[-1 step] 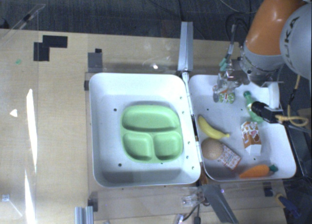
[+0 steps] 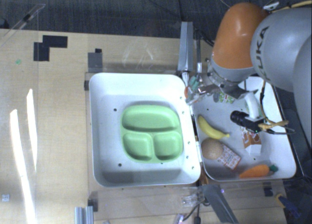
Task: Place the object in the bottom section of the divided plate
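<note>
Right bin point(image 2: 287, 162), nearest wall: carrot point(image 2: 254, 171), long axis left to right, green tip toward the right. Just behind: red-and-white packet point(image 2: 228, 158) touching a round brown lump point(image 2: 211, 148), kind not discernible. Further back: banana point(image 2: 210, 127), long axis slanting from far-left to near-right, far end close to the wall shared with the left bin point(image 2: 105, 135). Which item counts as the object: not discernible.

Middle of left bin: green divided plate point(image 2: 148, 117), long axis left to right, two small sections on the near side, one wide section on the far side.

Farthest: gripper point(image 2: 195, 90), above the shared wall at its far end. Jaws blurred, state not discernible. Arm cut off at the right edge.
</note>
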Action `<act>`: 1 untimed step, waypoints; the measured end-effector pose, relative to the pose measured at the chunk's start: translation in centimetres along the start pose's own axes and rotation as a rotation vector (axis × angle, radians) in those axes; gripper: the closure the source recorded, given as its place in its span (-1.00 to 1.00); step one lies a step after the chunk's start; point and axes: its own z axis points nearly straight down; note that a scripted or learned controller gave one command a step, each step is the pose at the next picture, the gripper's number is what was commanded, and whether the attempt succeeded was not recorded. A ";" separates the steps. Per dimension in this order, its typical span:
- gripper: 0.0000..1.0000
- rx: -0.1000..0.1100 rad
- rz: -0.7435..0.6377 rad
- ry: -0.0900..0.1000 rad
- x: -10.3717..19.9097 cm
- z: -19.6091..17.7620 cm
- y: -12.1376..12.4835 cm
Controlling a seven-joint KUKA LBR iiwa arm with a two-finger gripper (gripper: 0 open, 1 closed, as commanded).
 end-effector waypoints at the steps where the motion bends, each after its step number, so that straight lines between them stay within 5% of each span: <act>1: 1.00 0.001 -0.011 0.001 6.3 2.0 -0.6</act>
